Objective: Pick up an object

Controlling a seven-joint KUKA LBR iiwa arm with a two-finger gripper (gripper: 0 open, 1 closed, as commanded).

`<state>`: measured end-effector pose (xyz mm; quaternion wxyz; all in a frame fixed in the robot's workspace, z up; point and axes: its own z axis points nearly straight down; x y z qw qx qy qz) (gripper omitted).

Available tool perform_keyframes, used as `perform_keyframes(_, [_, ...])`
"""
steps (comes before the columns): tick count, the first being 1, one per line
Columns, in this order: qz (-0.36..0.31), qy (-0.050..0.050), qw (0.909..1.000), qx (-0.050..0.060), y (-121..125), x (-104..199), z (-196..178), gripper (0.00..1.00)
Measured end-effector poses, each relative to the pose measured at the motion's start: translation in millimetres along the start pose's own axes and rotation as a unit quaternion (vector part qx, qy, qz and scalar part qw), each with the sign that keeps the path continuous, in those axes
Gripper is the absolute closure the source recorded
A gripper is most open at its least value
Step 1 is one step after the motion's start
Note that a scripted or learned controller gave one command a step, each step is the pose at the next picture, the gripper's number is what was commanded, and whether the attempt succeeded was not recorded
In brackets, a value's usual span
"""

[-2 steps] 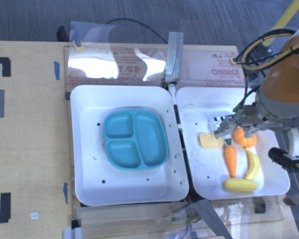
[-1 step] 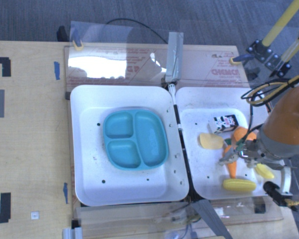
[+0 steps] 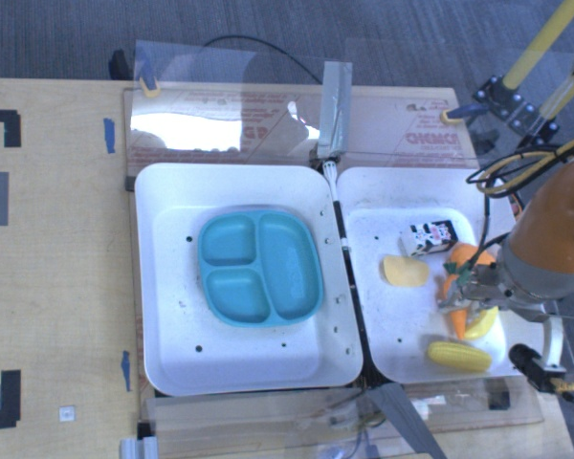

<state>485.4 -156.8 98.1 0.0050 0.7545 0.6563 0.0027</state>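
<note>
The tool [image 3: 466, 290] is working low in the right bin [image 3: 383, 347], among the small objects at the frame's right. Its grip cannot be determined, so no pickup is confirmed; the orange piece [image 3: 456, 322] and yellow corn [image 3: 459, 356] are lying just beside it.

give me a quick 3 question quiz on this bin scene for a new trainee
1. True or false: the blue divided plate lies in the left bin.
2. Which thing lies nearest the front edge of the right bin? A) the black and white carton B) the yellow corn cob C) the pale yellow chip
3. Fill in: the gripper hovers over a cluster of small orange and yellow items at the ____ side of the right bin.

Key
1. True.
2. B, the corn cob, close to the front wall.
3. Right, next to where the arm reaches in.
</note>
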Motion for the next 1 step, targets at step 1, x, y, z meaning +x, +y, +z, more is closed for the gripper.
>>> perform_keyframes(1, [-0.052, 0.004, 0.9987, 0.000, 10.9, 118.6, -125.0, 1.00])
